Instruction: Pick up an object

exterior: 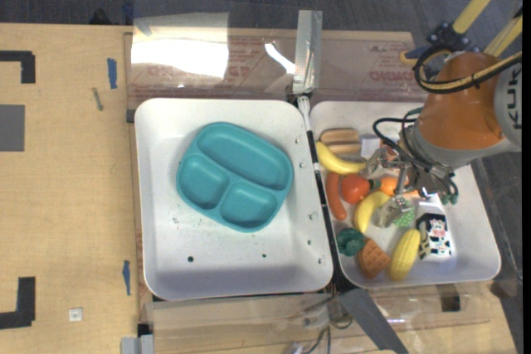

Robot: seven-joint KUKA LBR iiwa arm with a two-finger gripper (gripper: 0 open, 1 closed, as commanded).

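Tool [398, 196] low among toy food, right bin [481, 257]

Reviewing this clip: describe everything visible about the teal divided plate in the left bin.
The teal divided plate is a rounded, plastic-looking tray with three recessed compartments: one long section across its upper part and two smaller ones below. It lies flat and right side up, turned at a slight angle, on the floor of the left bin, nearer the bin's back than its front. Nothing sits in its compartments, and it touches only the bin floor. The gripper is apart from it, over the toy food in the right bin.
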